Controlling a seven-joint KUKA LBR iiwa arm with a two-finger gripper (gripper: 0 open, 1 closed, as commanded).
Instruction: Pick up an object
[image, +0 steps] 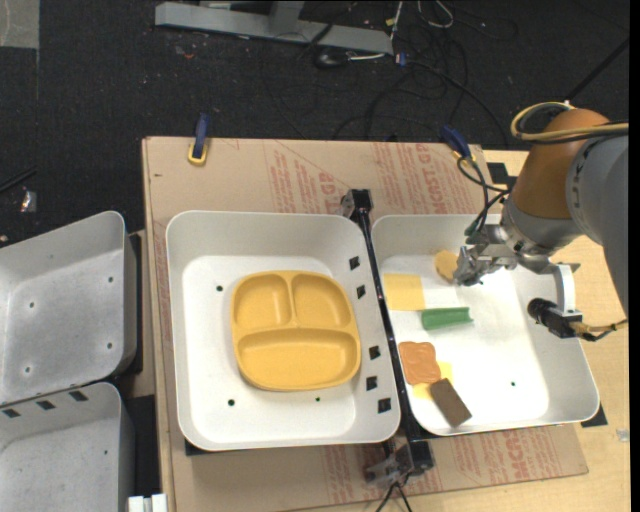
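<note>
Beside gripper (470, 268) — yellow disc (446, 265), green block (445, 318)

Bench (260, 170), brown board surface, is occupied by two white bins: left bin (200, 300), right bin (560, 390), set side by side.

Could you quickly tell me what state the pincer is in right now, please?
Pincer: low in the right bin, beside the small round yellow piece; open or shut cannot be told.
</note>
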